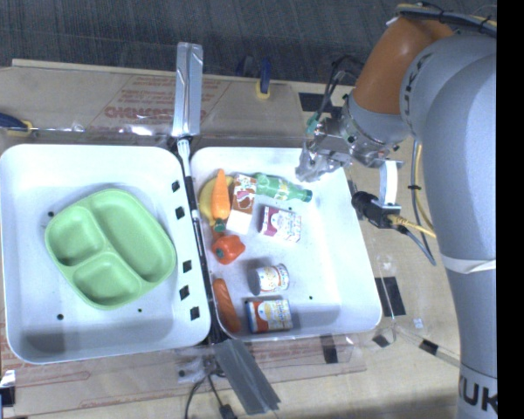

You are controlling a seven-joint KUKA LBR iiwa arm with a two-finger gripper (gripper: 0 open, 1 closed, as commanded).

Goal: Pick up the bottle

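Several items crowd the bottle (275, 188), so a descent by the gripper (316, 166) could nudge the carton (280, 223) or banana (207, 198) instead. Whether the gripper is spread or closed, I cannot tell. Green, with a label, the bottle lies on its side just beside and below-left of the gripper, in the right bin (354, 260).

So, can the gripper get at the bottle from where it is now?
Probably yes. The gripper hangs just above the cap end of the green bottle, which lies on its side in the right bin. Its top is uncovered, though a carton lies close beside it.
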